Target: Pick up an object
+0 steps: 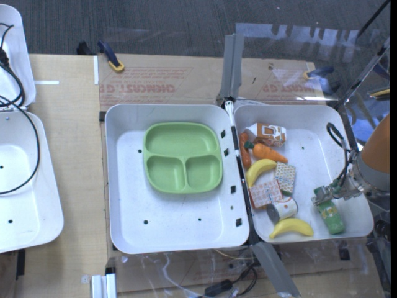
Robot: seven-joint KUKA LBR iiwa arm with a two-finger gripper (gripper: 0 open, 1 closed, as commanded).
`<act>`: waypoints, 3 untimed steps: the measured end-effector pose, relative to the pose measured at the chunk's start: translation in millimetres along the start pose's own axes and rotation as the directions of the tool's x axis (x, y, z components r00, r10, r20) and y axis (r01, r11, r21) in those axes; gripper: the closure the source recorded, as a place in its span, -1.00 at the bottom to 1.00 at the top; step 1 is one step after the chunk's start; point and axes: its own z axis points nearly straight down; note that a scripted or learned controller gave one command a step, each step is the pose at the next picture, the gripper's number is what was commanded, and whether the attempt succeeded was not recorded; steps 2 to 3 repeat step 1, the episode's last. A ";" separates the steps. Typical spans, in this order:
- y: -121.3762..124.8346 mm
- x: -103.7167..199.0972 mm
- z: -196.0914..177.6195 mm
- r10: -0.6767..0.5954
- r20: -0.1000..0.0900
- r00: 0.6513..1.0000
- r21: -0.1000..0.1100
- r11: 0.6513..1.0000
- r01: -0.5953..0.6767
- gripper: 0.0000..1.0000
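Green was the colour of the small bottle [331, 217] in the right bin [310, 121], down by that bin's near right corner. It lay flat on its side. Its long way ran from the back to the front of the bin, leaning a little to the right, and its far end sat up next to the tool [325, 195]. The tool hung low over the right side of that bin, just at the bottle's far end. I could not tell how the tool was set, or whether it had the bottle.

The right bin had lots of things piled along its left side. A yellow banana [259, 169] lay in the middle of the pile. An orange carrot [269, 152] lay just behind it. A little orange and white box [272, 133] sat at the back. Two flat packets [274, 185] with small patterns lay in front of the banana. Another banana [291, 228] lay near the front wall, curved like a smile.

The left bin [127, 219] held one thing, a light green plate [183, 157] with three parts in it. It sat flat, toward the back of the bin.

Both bins sat side by side on the brown tabletop [68, 82].
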 end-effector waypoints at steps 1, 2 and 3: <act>33.6 31.4 -97.0 -0.076 0.002 0.997 -0.001 0.997 0.076 1.00; 33.6 31.4 -97.0 -0.076 0.002 0.997 -0.001 0.997 0.076 1.00; 33.6 31.4 -97.0 -0.076 0.002 0.997 -0.001 0.997 0.076 1.00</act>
